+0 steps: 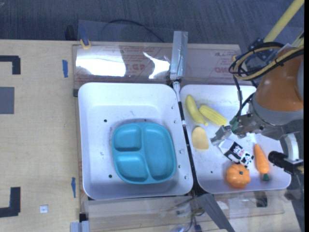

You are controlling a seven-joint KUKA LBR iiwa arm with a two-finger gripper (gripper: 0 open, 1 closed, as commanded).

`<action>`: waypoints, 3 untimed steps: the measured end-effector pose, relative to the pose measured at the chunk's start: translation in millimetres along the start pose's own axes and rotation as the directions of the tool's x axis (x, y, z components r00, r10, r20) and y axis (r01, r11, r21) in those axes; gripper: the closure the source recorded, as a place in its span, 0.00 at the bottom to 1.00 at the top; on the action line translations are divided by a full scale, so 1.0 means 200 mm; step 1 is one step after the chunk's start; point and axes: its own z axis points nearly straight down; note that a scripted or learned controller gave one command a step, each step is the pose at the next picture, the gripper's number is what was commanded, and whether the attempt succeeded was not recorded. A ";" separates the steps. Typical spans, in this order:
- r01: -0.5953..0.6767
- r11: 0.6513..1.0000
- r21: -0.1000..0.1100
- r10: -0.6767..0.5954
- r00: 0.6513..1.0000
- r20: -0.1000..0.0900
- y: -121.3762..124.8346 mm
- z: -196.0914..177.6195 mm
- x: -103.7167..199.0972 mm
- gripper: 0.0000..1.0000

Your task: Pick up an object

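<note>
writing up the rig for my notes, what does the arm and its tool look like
The arm is a rounded grey body with a broad orange band above the wrist. Black and yellow cables loop over its top. The tool at its end is a small metallic grey block with darker parts and a spot of green near the wrist. A black fitting juts from the arm's lower side.

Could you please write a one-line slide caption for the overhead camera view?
KUKA arm's gripper hovers in the right bin among toy banana, corn, pumpkin and carrot; blue divided tray fills the left bin.
</note>
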 end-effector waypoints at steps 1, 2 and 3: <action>-0.099 0.995 -0.001 0.099 0.995 0.002 0.40 0.18 -0.18 0.00; -0.019 1.000 -0.007 0.019 1.000 0.003 0.54 0.48 -0.14 0.00; -0.018 1.000 -0.011 0.018 1.000 0.005 0.55 0.43 -0.14 1.00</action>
